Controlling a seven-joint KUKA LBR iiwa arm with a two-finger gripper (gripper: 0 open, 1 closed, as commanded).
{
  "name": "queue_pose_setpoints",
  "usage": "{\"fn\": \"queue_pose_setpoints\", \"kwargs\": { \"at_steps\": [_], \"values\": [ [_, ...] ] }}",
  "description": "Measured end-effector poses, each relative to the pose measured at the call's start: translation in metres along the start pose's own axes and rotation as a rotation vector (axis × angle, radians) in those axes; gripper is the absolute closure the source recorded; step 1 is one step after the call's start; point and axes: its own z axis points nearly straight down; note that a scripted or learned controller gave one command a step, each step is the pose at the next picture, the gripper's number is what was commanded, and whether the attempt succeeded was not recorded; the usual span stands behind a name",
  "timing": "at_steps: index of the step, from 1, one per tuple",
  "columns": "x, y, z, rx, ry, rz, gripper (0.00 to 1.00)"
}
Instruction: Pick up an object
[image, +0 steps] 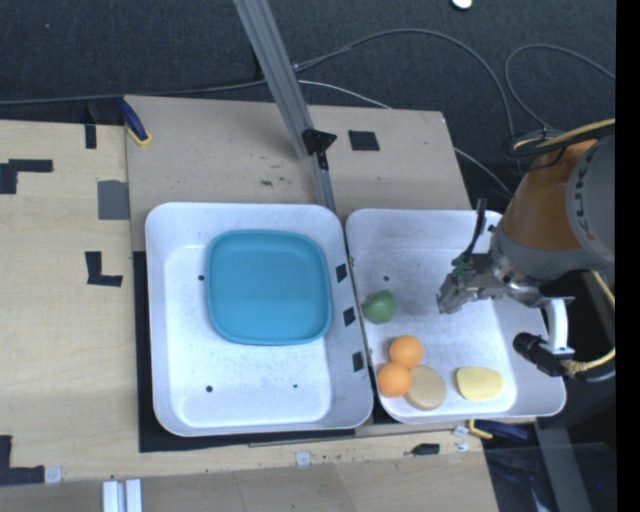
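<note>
Two shallow white bins sit side by side on the desk (60, 300), seen from above at a slant. The left bin (180, 400) carries a single object: one square, round-cornered blue plate (268, 286), lying flat toward the bin's upper half. The right bin (420, 235) carries five small objects. One green ball (379, 307) rests against the bin's left wall, apart from the others. Two orange balls (405, 351) sit touching each other nearer the front, one just above and to the right of the other. One round tan piece (426, 388) lies against the lower orange ball, and one yellow, lemon-like piece (479, 382) lies just beside the tan one, toward the front right corner. The grey arm (560, 215), with its orange band, reaches in from the right, and its claw (455, 296) hangs over the bare middle of the right bin, well apart from the green ball and above the cluster of four. Nothing is seen between its fingers; whether they are spread or closed cannot be told from this angle. One grey metal bar (285, 85) slants down toward the gap between the bins.
</note>
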Motion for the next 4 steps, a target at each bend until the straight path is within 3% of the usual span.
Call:
{"fn": "queue_pose_setpoints", "kwargs": {
  "at_steps": [2,4],
  "values": [
    [0.008,0.008,-0.107,-0.001,0.0,0.0,1.0],
    [0.111,0.021,-0.116,0.003,0.002,-0.004,1.0]
  ]
}}
